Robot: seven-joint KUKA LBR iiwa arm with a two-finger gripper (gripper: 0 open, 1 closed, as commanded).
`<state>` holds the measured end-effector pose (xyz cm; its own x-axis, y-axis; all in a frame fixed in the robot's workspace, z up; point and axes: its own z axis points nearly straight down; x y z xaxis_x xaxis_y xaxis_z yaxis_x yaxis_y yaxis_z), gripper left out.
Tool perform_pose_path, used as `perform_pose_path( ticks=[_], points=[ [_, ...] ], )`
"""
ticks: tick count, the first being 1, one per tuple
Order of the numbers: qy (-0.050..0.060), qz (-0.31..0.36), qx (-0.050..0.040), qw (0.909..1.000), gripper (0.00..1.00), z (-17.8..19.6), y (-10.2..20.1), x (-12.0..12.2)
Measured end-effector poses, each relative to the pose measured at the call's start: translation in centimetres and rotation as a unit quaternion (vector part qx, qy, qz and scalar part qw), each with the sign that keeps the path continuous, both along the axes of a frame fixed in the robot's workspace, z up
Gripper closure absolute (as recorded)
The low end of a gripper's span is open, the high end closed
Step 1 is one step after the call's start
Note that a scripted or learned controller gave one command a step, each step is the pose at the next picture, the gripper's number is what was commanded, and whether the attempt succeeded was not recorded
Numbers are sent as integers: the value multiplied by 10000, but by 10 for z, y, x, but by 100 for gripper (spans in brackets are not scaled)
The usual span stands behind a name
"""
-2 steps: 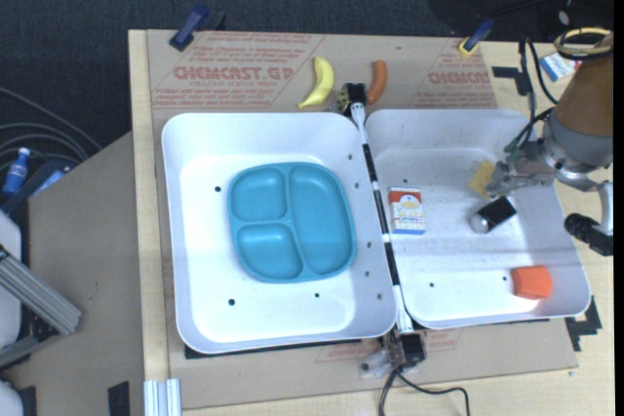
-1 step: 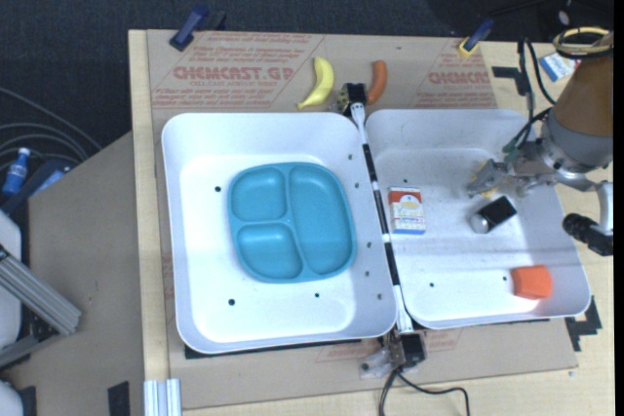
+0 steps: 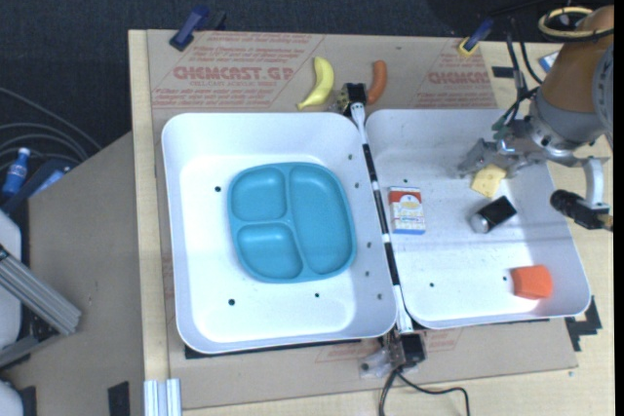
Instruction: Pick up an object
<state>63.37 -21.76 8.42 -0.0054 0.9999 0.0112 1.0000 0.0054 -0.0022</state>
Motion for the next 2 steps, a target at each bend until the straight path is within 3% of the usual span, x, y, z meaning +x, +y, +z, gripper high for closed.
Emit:
perform_pose_path(
  ticks=[1, 2],
  points=[
    [-19, -11, -53, 10000, 100, 11, -5, 0],
    [-15, -23, -54, 10000, 100, 127, 43, -79]
  ],
)
